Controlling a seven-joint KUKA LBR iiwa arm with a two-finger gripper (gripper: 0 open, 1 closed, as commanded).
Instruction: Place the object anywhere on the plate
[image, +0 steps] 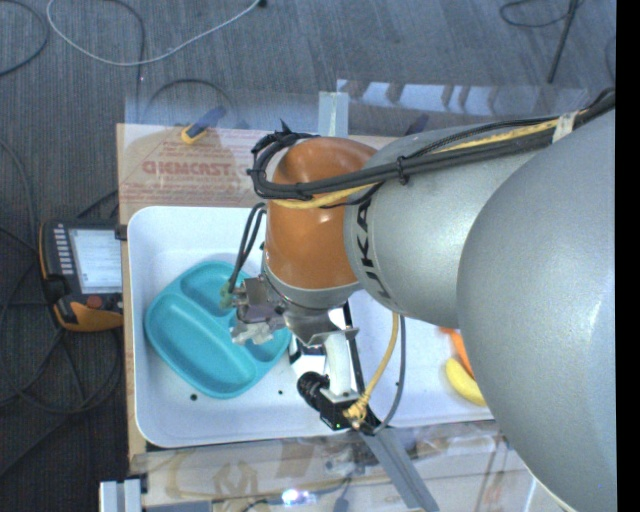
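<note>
A turquoise plate (200, 335) with rounded corners lies tilted in the left white bin (160, 240). The arm's orange wrist band (310, 215) hangs over the bin's right side, and the gripper (255, 318) sits at the plate's right edge, seen from above so its fingers are masked by the wrist hardware. A yellow object (462, 380) and an orange one (458, 345) peek out beside the arm in the right bin.
A black connector with a yellow cable (330, 395) hangs below the wrist over the bin's front. A handheld pendant (85, 275) lies on the floor at the left. A cardboard sheet (185, 170) lies behind the bins.
</note>
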